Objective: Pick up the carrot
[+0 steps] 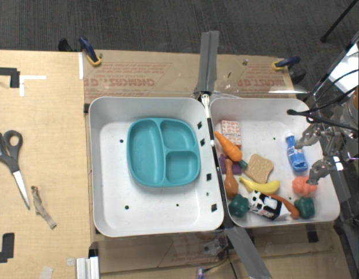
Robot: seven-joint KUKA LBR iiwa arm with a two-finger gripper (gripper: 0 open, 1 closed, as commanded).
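jaws (316, 156): we see them spread apart and holding nothing, above the right bin's (266, 108) far right side.
carrot (228, 146): we find it well to the left of the jaws, by the wall between the bins, lying at a slant.
blue bottle (295, 154): just left of the jaws.
peach-coloured lump (304, 186): just below the jaws.
banana (261, 185): left of the jaws and lower, beside the toast slice (259, 168).
teal plate (164, 151): in the left bin (110, 173), far left of the jaws.
scissors (12, 161): on the desk (40, 127), farthest left.
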